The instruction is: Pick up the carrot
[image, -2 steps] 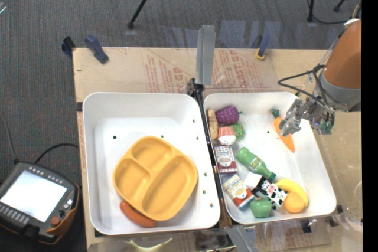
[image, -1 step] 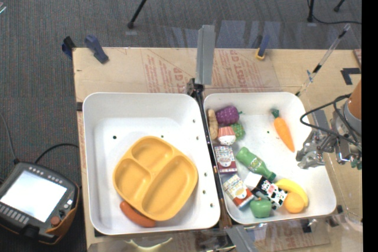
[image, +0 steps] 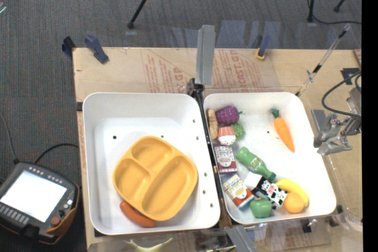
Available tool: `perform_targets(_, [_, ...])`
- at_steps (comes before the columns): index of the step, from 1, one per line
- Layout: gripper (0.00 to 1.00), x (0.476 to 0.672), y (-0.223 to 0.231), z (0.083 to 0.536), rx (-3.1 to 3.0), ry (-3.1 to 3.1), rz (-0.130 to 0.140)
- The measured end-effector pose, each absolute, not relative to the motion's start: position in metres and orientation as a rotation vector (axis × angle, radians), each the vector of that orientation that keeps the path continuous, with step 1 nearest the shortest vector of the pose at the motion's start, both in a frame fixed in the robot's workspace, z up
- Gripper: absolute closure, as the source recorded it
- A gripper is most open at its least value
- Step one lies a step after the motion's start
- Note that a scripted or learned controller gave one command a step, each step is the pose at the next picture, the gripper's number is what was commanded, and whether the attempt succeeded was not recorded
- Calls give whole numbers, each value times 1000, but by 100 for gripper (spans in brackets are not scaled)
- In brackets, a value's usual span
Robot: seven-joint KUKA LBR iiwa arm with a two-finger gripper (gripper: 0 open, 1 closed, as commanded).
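Carrot point(image: 284, 133) lies untouched near the right bin's point(image: 313, 127) far right corner; arm's jaws at the table's point(image: 147, 68) right edge, state unclear

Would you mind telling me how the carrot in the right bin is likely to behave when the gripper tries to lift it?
The carrot looks like a smooth toy, so probably stiff and light. Its tapered, rounded body may slip from the fingers or roll. It lies apart from the other items, on the right bin floor, which should help.

Carrot point(image: 284, 131) flat, R bin, untouched
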State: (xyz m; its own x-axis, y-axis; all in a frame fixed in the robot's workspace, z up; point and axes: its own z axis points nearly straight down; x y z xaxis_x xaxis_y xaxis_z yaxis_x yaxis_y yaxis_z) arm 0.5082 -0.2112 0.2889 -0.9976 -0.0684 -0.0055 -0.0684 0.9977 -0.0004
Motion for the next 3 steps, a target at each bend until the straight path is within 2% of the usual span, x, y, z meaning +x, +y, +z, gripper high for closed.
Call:
perform_targets(1, [100, 543, -210, 301, -718, 3056, 4])
perform_targets(2, [100, 517, -211, 330, -1203, 2898, 2])
perform_targets(3, [100, 485, -211, 328, -1600, 2702, 7])
